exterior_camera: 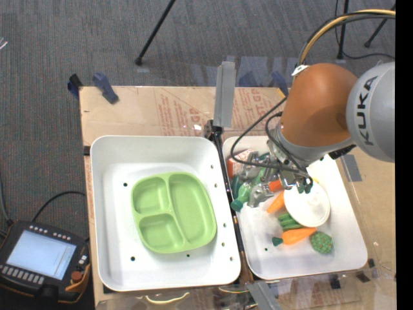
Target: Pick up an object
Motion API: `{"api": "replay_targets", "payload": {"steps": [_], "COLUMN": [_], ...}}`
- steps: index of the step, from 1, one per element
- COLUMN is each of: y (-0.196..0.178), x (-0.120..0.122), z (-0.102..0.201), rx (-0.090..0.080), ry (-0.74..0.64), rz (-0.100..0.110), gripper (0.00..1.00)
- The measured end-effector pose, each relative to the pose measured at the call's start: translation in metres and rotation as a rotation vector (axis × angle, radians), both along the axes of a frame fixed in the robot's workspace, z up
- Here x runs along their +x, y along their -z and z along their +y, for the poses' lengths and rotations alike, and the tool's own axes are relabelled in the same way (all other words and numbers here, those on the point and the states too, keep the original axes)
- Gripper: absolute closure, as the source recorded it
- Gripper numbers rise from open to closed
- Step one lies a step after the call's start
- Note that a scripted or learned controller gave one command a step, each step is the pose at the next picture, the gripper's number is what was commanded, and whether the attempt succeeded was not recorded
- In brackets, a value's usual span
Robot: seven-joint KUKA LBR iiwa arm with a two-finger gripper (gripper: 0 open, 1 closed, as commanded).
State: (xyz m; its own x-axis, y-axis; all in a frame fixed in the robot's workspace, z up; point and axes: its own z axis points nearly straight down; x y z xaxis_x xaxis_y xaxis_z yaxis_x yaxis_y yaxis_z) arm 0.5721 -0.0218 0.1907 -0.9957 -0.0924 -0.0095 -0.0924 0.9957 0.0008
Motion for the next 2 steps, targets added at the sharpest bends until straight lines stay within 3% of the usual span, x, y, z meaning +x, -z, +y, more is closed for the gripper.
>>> {"api": "replay_targets", "payload": {"steps": [1,2], "y": [-0.103,-0.069], "x": [0.035,0.053], "z": [-0.044,-0.008], "rx": [-0.003,0.000], "ry": [-0.225,-0.191], "rz": [0.005,0.011], "gripper": [1.00,1.00]}}
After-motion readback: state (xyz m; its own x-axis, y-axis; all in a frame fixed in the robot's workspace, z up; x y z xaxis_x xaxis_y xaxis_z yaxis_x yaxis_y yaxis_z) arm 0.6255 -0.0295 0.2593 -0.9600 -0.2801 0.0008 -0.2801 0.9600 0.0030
